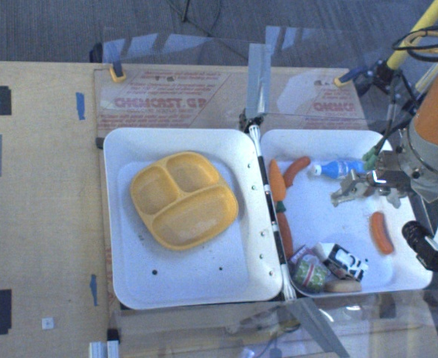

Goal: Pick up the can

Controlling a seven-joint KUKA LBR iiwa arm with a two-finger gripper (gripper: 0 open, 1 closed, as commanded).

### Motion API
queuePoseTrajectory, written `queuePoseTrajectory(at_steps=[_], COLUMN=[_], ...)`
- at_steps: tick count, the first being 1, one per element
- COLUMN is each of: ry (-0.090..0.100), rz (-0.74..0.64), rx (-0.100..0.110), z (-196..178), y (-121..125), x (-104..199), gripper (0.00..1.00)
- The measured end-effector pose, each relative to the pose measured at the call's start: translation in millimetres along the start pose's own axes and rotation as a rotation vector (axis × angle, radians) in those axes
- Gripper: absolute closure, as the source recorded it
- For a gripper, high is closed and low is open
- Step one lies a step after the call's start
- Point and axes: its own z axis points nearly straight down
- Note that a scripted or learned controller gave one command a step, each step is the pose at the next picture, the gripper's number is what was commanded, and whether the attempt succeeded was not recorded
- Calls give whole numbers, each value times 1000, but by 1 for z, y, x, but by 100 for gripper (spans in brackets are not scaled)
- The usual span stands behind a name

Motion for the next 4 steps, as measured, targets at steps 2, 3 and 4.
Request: queuePoseTrajectory(at_steps=[2, 3, 4], ry=[0, 1, 2], rz=[60, 38, -165], rx=[0, 1, 1], z=[-108, 62, 117], y=[0, -1, 43], x=[5, -1, 3], gripper=[0, 0, 0])
